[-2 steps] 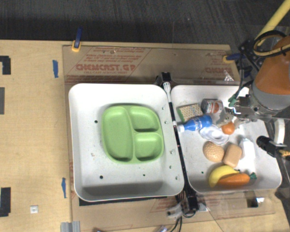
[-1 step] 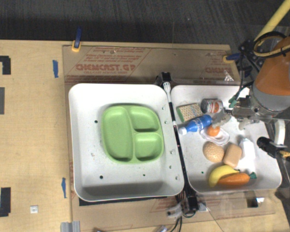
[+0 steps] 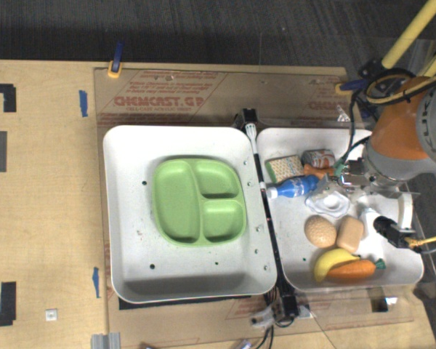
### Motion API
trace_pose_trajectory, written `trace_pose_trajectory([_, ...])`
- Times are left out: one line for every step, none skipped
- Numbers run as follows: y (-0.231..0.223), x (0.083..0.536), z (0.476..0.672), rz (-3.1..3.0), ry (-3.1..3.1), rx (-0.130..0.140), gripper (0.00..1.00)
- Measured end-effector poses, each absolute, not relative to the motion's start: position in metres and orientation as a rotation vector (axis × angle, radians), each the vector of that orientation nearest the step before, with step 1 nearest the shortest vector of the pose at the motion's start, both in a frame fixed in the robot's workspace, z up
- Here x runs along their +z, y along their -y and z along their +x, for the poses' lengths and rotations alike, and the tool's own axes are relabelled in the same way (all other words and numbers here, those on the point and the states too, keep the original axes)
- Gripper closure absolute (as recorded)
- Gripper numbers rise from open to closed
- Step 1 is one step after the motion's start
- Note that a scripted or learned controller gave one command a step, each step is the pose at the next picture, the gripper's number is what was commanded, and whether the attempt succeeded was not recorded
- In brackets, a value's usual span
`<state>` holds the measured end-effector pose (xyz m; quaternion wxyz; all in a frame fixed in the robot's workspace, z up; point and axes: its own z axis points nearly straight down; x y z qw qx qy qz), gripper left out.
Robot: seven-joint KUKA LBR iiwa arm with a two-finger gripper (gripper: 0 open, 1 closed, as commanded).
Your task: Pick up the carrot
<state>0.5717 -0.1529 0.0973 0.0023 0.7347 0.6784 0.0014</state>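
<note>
A: Item 1, the carrot (image 3: 351, 269)?
B: Orange, tapered, smooth skin, green stub at its right end. It lies flat in the right bin (image 3: 410, 271), near that bin's front edge, touching the yellow banana (image 3: 325, 262) just to its left.

A: Legible writing?
B: Red print on the cardboard sheet (image 3: 218, 93) behind the bins, too blurred to read with confidence.

A: Other stock in the right bin?
B: 1 round tan bun (image 3: 320, 230), 1 pale tan block (image 3: 350, 234), 1 clear bottle with a blue label (image 3: 294, 188) by the left wall, 1 green-patterned packet (image 3: 284, 168) toward the back.

A: The left bin (image 3: 123, 217)?
B: 1 matte green plate with 3 compartments (image 3: 199, 199), rounded corners.

A: The gripper (image 3: 367, 195)?
B: Over the right bin's right half, apart from the carrot. Whether it is released or clenched, I cannot tell.
</note>
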Motion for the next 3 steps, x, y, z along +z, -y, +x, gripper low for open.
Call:
trace_pose_trajectory([0.133, 0.14, 0.484, 2.269, -2.178, -0.001, 0.0])
trace_pose_trajectory([0.169, 0.097, 0.487, 2.504, -1.921, 0.033, 0.0])
trace_pose_trajectory([0.19, 0.099, 0.493, 2.272, -2.224, 0.072, 0.0])
